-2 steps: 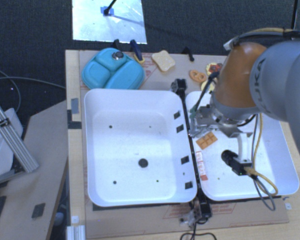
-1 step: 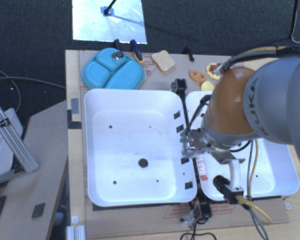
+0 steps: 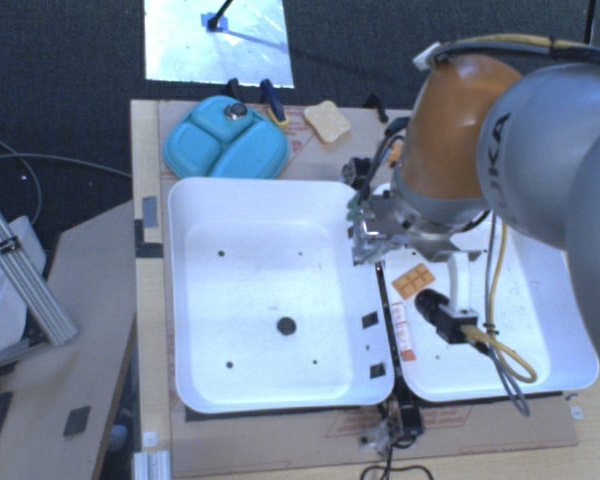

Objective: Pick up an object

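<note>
Waffle piece lies in the right-hand bin, just beside the gripper; its opening I can't make out.

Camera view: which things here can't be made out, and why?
- Right bin: much of its floor is hidden under the arm.
- Hand: blurred against the bin wall; whether it holds anything cannot be told.
- Orange gridded piece: its top edge is covered by the arm, so its full shape is unclear.
- Dark round thing in the left bin: too small to identify.
</note>
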`<action>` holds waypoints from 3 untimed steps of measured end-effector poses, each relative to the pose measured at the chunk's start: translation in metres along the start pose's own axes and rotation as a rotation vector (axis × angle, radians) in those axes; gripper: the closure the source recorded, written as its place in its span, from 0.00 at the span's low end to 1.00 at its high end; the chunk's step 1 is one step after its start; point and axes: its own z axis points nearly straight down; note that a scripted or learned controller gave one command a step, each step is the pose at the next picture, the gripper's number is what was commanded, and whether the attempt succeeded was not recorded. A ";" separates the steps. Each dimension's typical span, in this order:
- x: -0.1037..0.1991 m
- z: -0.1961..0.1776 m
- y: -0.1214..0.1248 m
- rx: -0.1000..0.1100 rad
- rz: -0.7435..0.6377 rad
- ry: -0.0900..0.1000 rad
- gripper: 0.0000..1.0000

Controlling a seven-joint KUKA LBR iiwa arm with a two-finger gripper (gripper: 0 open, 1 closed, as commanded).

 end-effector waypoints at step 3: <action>0.048 0.039 0.073 0.016 0.000 -0.002 1.00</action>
